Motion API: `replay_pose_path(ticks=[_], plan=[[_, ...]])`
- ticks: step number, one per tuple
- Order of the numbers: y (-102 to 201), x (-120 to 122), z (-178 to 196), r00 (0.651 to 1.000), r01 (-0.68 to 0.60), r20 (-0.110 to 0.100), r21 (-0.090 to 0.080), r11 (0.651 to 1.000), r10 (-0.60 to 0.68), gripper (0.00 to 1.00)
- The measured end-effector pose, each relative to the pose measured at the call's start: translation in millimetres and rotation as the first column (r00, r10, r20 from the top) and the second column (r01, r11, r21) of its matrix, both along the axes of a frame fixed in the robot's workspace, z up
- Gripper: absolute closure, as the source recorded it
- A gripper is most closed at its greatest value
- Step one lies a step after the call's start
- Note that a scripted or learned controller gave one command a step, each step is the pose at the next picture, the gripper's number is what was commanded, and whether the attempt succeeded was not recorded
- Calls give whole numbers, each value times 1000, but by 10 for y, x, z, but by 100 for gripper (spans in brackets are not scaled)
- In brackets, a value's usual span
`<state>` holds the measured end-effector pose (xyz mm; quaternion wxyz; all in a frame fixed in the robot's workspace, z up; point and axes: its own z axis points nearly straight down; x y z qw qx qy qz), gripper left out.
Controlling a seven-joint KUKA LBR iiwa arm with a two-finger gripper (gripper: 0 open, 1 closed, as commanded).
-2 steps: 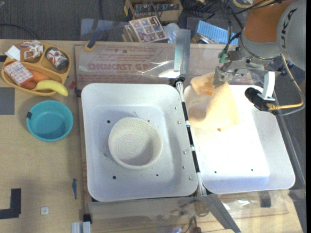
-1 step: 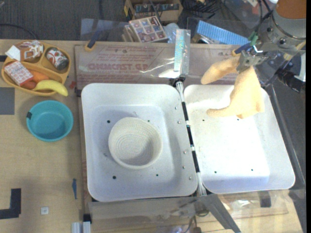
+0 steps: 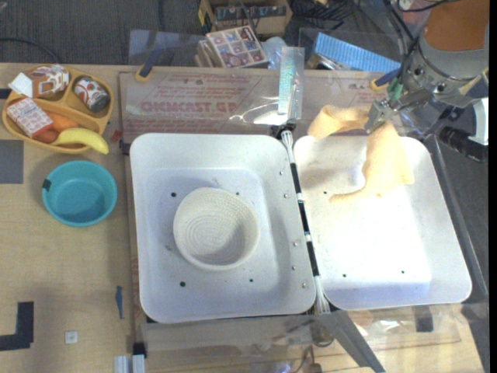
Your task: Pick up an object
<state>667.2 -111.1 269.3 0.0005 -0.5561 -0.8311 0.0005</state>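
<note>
Up top, claw [image 3: 378, 116] pinching yellow cloth [image 3: 382, 162] (draped over right bin [image 3: 404, 286] far rim).

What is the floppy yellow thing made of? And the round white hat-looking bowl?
The yellow cloth looks like soft fabric, matte: it drapes and folds over the right bin's rim. The white woven bowl in the left bin seems to be straw or coiled cord, judging by its ringed ridges; which one is unclear.
</note>
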Motion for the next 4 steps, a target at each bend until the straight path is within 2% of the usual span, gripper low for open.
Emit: replay_pose_path(ticks=[1, 2, 3, 4], plan=[[-72, 1, -403, 1000, -23, 1, 0, 1000, 23, 100], [-295, -262, -161, 992, -124, 1, 0, 992, 124, 100], [220, 2, -402, 907, -420, 4, -1, 907, 420, 100], [175, -57, -551, 969, -247, 2, 0, 969, 247, 100]])
